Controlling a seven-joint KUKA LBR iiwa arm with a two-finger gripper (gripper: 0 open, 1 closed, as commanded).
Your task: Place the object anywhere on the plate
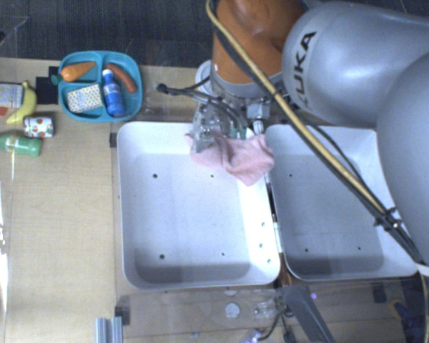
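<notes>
A crumpled pink cloth [237, 157] hangs over the far right corner of the left bin [193, 263], its lower edge reaching across the divider towards the right bin [336, 256]. My gripper [213, 128] points down at the cloth's upper left end, and the fabric is bunched between its fingers. The blue divided plate [134, 77] sits on the bench beyond the left bin's far left corner, well to the left of the gripper. It holds a toy carrot [79, 70], a sausage [125, 78], a blue bottle [113, 95] and a cracker [84, 98].
On the bench left of the plate lie a banana [24, 103], a small can [38, 126], a green bottle [16, 144] and a carton [1, 95]. The arm's bulky grey body covers the upper right of the view.
</notes>
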